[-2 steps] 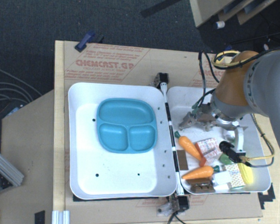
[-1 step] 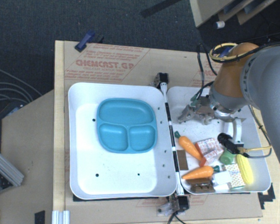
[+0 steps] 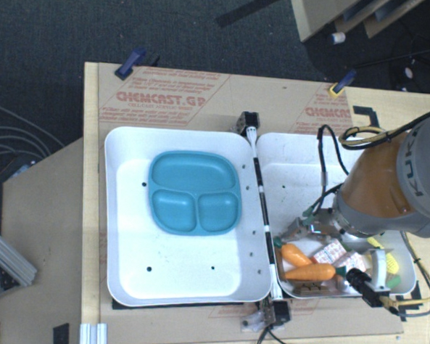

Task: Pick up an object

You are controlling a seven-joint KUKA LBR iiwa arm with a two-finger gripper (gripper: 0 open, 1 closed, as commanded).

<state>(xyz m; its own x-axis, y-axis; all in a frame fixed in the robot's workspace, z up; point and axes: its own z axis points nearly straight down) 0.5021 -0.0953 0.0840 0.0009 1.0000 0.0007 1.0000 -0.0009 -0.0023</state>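
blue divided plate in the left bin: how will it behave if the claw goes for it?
The blue three-compartment plastic plate looks rigid and probably light. It lies flat and wide in the left white bin, so it would likely slide rather than tip. Its low rounded rim offers little to pinch; a grasp may slip.

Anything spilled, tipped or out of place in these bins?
Nothing stands out. The blue divided plate lies flat in the left bin. The carrots and other small items sit crowded in the near corner of the right bin, none spilled out.

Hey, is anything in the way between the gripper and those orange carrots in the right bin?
Nothing visible blocks it. The gripper hangs just above the carrots in the right bin, with other small items crowding them to the right.
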